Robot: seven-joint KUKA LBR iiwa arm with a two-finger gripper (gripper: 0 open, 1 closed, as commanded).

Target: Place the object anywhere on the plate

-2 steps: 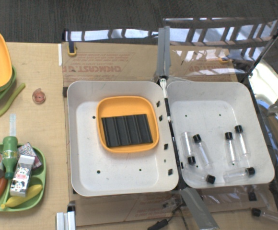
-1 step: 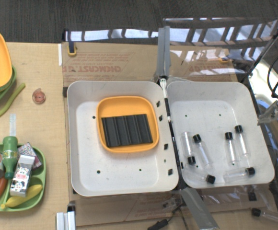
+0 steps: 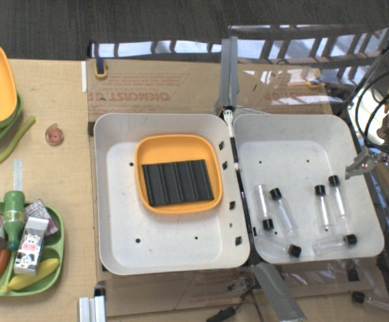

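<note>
Upside-down red lettering reading "CHEMCYL2" runs across the flattened cardboard sheet lying behind my two white bins on the counter. Smaller red print beneath it is too blurred to read, as are the labels on the food packages at far left.

Bright, even overhead light across the table, no harsh shadows anywhere. Both white bins run close to blown out, the right bin washing pale toward its far wall. The clear vials nearly vanish against it, only their black caps reading crisply. Soft shadow sits under the orange plate rim. Glare streaks the metal rail up top. Focus is a touch soft throughout, and the dark floor is grainy.
</note>
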